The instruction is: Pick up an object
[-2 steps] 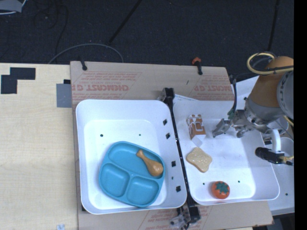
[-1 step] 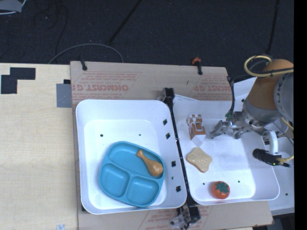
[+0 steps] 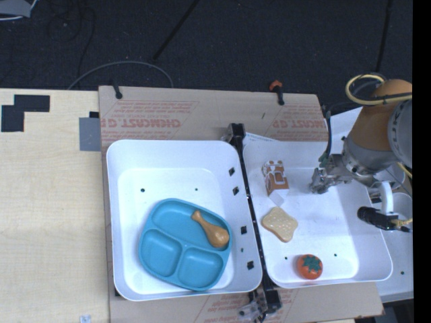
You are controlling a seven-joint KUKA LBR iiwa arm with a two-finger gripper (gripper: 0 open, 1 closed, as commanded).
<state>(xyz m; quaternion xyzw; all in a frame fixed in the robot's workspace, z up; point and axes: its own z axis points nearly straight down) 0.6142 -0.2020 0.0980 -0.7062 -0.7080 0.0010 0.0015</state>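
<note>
White right bin (image 3: 337, 274) holds the toast (image 3: 280, 224), my likeliest pick, and my claw (image 3: 319, 182) hangs just right of it, grasping nothing I can see, so lifting remains.

A brown-and-white toy block (image 3: 275, 177), a tan bread-shaped slice (image 3: 280, 224) and a red tomato (image 3: 310, 266) lie apart in the right-hand bin; a tan drumstick (image 3: 211, 229) rests on a blue tray.

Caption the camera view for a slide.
Gripper poised over the right bin near toy house, bread and tomato; drumstick on blue tray left.
</note>
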